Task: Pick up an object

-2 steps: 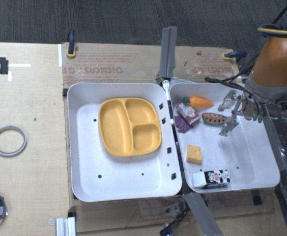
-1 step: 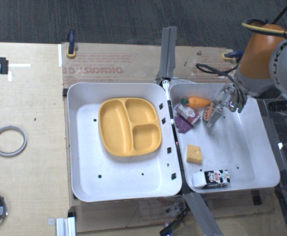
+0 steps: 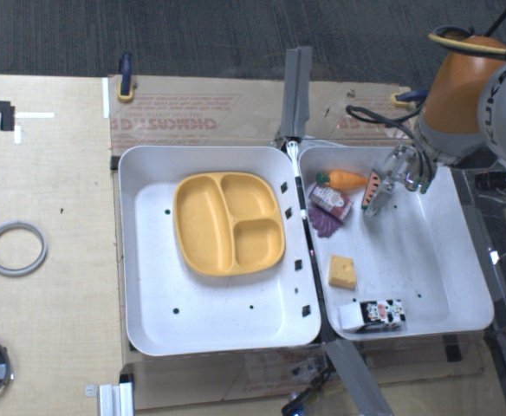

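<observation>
**Claw low in the right bin with plenty to pick from**

The claw (image 3: 381, 196) sits low in the right bin (image 3: 461, 267), tips pointing down-left, and there's something striped reddish right at the tips. I honestly can't tell if it's pinched or just lying there, or how wide the claw stands. Just beside it are the toy carrot (image 3: 347, 179) and a crinkly wrapped packet (image 3: 329, 200) on a purple bit (image 3: 325, 223). The yellow cheese wedge (image 3: 342, 272) and small cow-print carton (image 3: 373, 315) lie well apart (easier targets, I'd say). My advice: go for one isolated item, straddle it squarely, then lift straight. The yellow divided plate (image 3: 230, 224) fills the left bin.
</observation>
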Robot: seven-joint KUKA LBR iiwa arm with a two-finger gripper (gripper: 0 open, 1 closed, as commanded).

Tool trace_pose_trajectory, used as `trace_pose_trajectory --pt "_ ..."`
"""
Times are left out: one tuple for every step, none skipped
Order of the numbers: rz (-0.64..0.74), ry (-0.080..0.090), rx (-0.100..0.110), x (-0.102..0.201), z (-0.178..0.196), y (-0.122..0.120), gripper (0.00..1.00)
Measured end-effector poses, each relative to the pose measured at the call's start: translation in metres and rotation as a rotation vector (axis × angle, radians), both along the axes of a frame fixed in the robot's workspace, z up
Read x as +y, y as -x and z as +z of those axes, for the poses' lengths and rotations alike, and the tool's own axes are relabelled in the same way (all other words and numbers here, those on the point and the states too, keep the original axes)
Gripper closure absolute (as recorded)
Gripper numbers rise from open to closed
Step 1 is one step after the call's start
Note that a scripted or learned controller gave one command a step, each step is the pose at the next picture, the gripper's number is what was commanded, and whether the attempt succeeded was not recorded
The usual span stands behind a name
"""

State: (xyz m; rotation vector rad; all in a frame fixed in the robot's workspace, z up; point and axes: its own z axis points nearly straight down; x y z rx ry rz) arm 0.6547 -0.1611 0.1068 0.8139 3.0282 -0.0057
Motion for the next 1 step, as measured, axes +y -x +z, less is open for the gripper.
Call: trace_pose_trajectory --pt "-0.132 -0.004 0.000 0.0574 0.1209 0.0248 1.00"
